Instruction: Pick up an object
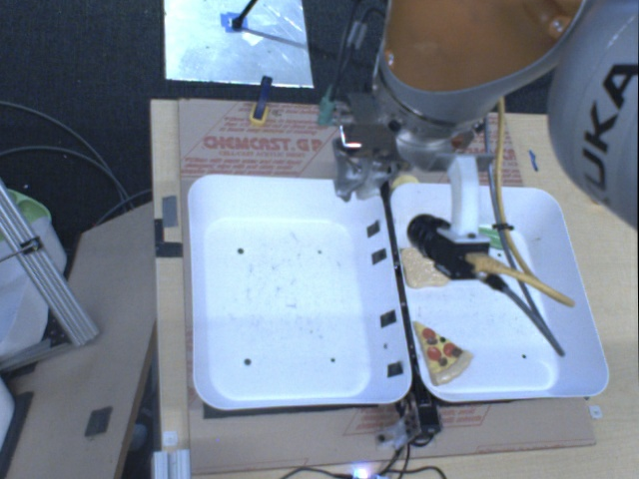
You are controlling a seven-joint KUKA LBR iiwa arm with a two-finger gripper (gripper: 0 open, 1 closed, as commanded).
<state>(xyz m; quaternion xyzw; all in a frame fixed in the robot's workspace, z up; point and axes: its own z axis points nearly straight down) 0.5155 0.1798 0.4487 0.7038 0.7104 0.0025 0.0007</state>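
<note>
**End effector at the far rim, pickable items in the right-hand bin**

Your end effector hangs over the far rim, just where the left-hand bin and the right-hand bin meet. From this angle you cannot tell whether it is spread or pressed together. The pizza slice lies flat in the right-hand bin, near its front left corner, well apart from the end effector. A tan flat piece lies farther back along the same wall, partly covered.

A toy pizza slice lies flat in the right bin's near-left corner; a tan flat piece just beyond.
</note>
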